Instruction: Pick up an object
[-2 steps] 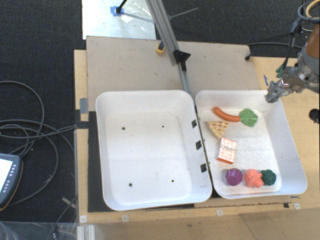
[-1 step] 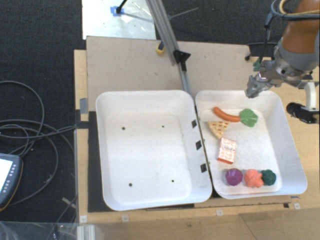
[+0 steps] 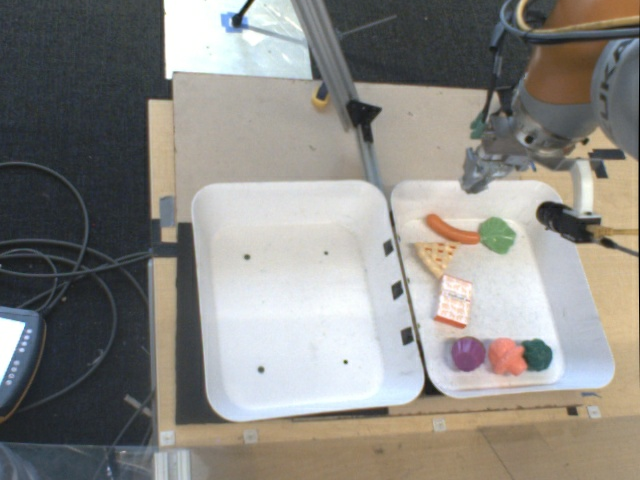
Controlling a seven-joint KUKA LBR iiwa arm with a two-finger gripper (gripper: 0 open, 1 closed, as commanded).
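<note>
My gripper (image 3: 478, 178) hangs over the far edge of the right bin (image 3: 580, 308), above and just behind the toys. Nothing shows between its fingers. In the right bin lie an orange-red sausage (image 3: 452, 229), a green leafy piece (image 3: 497, 234), a yellow waffle-like wedge (image 3: 437, 258), a red and white packet (image 3: 454, 301), a purple piece (image 3: 467, 353), an orange piece (image 3: 508, 357) and a dark green broccoli (image 3: 537, 354). The sausage is the toy nearest the gripper.
The left bin (image 3: 300, 203) lies beside the right one. A slanted grey pole (image 3: 335, 53) crosses the back of the bench. A black fitting (image 3: 562, 220) juts over the right bin's far right rim. Cables and a pendant (image 3: 15, 353) lie on the floor at left.
</note>
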